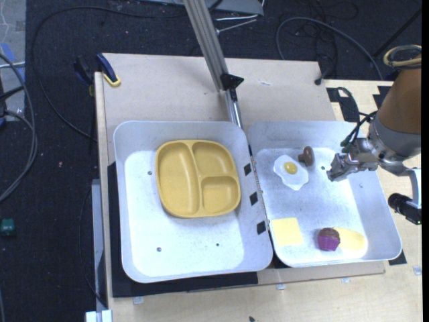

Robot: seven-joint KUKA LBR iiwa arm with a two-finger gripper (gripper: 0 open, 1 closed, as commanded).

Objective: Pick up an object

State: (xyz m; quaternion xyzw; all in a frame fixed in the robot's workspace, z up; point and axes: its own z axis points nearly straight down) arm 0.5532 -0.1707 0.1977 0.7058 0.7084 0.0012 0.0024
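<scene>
The right bin [375, 233] holds a toy fried egg [291, 172], a small brown piece [307, 155] just behind it, a yellow cheese slice [287, 231], a purple round piece [328, 239] and a pale yellow piece [352, 241] beside it. My gripper [339, 166] hangs over the right bin's upper right part, to the right of the egg and the brown piece. Nothing shows between its fingers. The grey arm with its orange band [402, 99] reaches in from the right.
The left bin [134, 240] carries a yellow divided plate [198, 178]. A metal pole [208, 35] slants down to the bins' shared back edge. Black clips [253, 183] line the seam between the bins. Cables lie on the dark floor around the bench.
</scene>
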